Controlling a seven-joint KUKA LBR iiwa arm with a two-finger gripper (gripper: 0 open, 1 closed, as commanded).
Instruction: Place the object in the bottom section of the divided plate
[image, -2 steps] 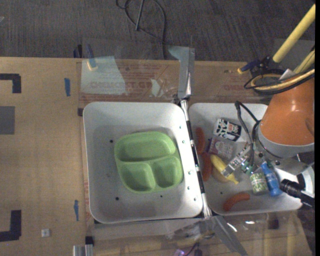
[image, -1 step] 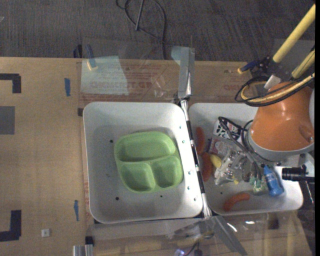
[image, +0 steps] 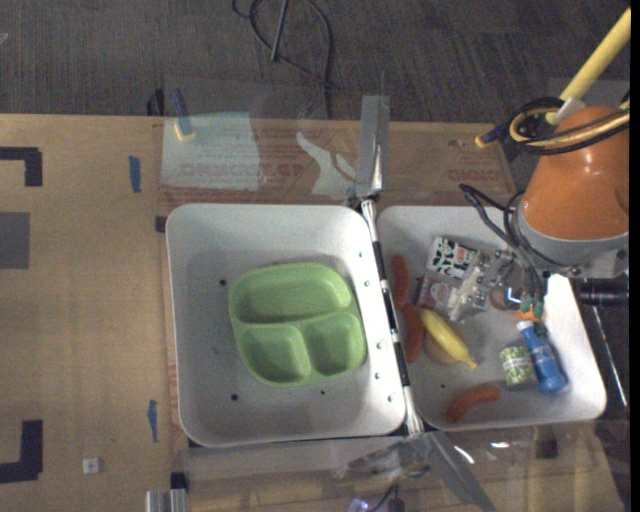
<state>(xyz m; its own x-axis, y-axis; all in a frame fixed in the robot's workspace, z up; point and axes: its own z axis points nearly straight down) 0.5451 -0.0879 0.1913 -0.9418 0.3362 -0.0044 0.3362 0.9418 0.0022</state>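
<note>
The curved orange sausage (image: 472, 402) lies at the right bin's (image: 590, 400) near edge, unpicked; the green divided plastic plate (image: 297, 322) waits; the gripper (image: 505, 292) hovers over clutter, its grip impossible to tell.

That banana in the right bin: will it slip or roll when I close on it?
The banana is curved and lies flat on the bin floor, so it probably won't roll far, though it may pivot if pushed at one end. Its skin looks smooth, so it could slide. A sausage lies close alongside, likely crowding a finger.
</note>
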